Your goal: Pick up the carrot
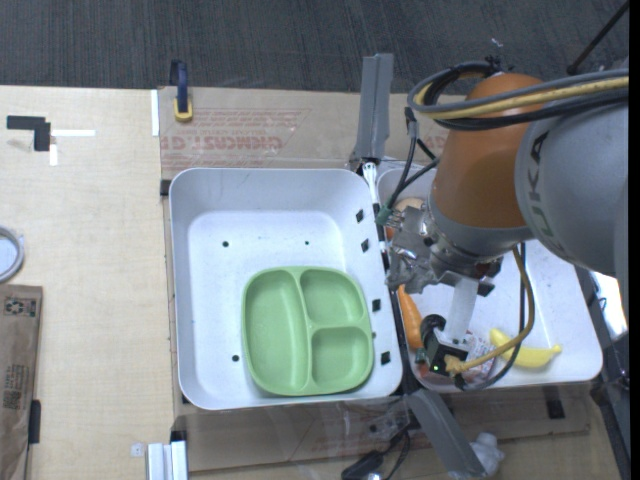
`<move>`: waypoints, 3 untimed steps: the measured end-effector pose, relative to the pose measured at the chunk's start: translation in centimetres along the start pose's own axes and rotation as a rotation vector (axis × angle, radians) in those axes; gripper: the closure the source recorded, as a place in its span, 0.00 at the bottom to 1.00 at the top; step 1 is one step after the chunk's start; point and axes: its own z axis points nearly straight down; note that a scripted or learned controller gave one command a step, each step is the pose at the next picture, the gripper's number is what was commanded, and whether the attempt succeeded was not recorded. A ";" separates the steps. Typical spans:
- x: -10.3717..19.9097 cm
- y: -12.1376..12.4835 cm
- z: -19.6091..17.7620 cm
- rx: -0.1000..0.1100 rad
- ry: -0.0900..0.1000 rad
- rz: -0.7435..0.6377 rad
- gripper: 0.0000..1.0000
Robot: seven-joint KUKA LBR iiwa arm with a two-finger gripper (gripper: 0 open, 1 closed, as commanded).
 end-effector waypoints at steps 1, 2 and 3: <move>2.6 -1.0 2.7 0.003 -0.001 -0.173 1.00; -4.2 2.1 -1.5 -0.002 0.001 -0.382 1.00; -0.6 2.4 -4.9 -0.001 0.000 -0.275 1.00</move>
